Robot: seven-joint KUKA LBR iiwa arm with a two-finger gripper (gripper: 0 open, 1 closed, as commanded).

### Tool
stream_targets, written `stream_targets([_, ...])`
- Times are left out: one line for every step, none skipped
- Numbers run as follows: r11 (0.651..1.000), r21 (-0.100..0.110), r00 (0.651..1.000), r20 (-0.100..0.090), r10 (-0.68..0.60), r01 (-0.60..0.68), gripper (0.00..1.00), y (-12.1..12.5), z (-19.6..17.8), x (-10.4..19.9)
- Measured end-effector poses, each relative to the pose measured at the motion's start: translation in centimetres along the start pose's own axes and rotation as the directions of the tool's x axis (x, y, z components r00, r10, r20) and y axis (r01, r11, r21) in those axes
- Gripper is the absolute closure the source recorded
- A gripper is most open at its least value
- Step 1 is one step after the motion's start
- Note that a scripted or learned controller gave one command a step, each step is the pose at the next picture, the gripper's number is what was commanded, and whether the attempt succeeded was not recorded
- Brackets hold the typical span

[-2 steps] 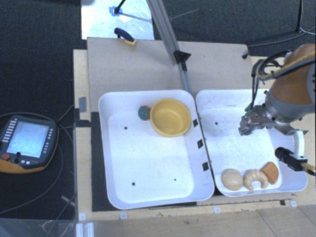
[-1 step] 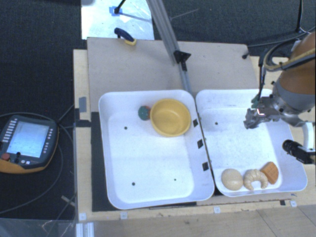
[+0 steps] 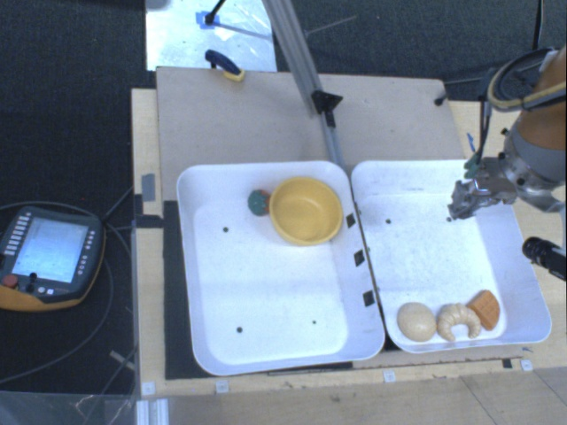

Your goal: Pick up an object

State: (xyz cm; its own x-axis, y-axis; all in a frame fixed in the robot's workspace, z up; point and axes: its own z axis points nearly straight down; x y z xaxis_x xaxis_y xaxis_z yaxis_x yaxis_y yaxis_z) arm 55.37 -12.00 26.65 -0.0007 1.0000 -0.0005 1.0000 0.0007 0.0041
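A croissant-shaped piece [image 3: 459, 320] lies curled against the near wall of the right-hand bin [image 3: 425, 237], flanked by a pale egg-like round [image 3: 416, 321] that touches it on one side and an orange wedge [image 3: 484, 308] pressed to it on the other; the three form a tight row running along that wall, and any of them could serve the task. The gripper [image 3: 462, 200] hangs over the far part of the same bin, close to its outer wall; from the fingers the row lies well toward the camera and almost straight below in the view, the croissant's long axis crossing that line of approach; whether the fingers are spread or closed cannot be told at this size, and nothing is seen between them. The judgement is that the coming move turns on travelling toward the near wall and descending on one piece without nudging its neighbours; the crowding and the wall itself look the likeliest obstacles, while the bin floor between fingers and row is bare. Farther from the fingers, in the left-hand bin [image 3: 266, 326], a yellow bowl [image 3: 306, 211] sits touching a small dark green ball [image 3: 258, 203]; a teach pendant [image 3: 49, 255] rests on the floor beyond.
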Motion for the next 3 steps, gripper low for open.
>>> stream_targets([1.000,0.003,1.000,-0.001,-0.004,0.004,1.00,1.3,-0.3,4.7])
stream_targets([1.000,0.003,1.000,-0.002,-0.004,0.004,1.00,2.1,-0.3,9.7])
stream_targets([1.000,0.004,1.000,-0.001,-0.003,0.003,1.00,2.8,1.0,14.5])
